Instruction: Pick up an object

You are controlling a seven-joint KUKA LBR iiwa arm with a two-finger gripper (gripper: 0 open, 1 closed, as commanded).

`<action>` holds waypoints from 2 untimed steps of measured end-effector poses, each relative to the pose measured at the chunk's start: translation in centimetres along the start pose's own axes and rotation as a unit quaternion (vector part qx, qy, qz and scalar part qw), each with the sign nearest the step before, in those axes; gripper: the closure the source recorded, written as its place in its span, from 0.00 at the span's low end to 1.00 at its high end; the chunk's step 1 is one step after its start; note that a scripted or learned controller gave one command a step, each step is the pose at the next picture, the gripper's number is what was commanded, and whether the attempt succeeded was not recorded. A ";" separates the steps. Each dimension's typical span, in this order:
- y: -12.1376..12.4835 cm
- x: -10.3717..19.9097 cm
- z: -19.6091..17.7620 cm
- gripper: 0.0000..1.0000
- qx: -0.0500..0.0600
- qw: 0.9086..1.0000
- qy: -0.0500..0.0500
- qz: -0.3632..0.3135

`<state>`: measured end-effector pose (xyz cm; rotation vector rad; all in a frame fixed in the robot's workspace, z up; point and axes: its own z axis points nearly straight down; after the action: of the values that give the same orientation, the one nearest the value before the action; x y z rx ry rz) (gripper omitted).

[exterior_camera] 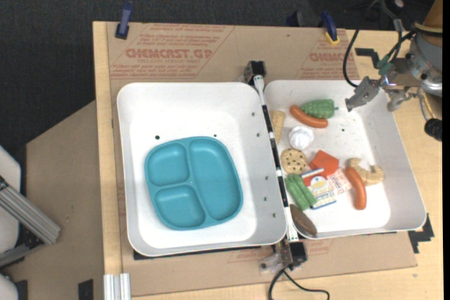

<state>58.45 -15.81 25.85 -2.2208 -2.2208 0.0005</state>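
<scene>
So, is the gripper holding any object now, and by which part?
Nothing is held. The gripper hangs open over the right bin, above its far right corner, with nothing between its fingers; the toy food lies below.

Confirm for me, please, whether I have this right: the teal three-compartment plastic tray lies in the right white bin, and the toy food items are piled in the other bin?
Not quite. The camera view shows the teal three-compartment plastic tray lying in the left white bin, not the right one. The toy food items, such as the round chocolate-chip cookie, are piled in the other bin, the right white bin.
</scene>
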 end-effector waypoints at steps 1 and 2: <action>2.9 4.8 10.9 0.00 0.005 1.000 0.002 -0.003; 7.4 3.9 17.8 0.00 0.001 1.000 0.000 -0.001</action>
<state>65.84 -11.93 8.00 -2.2180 -2.2216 0.0027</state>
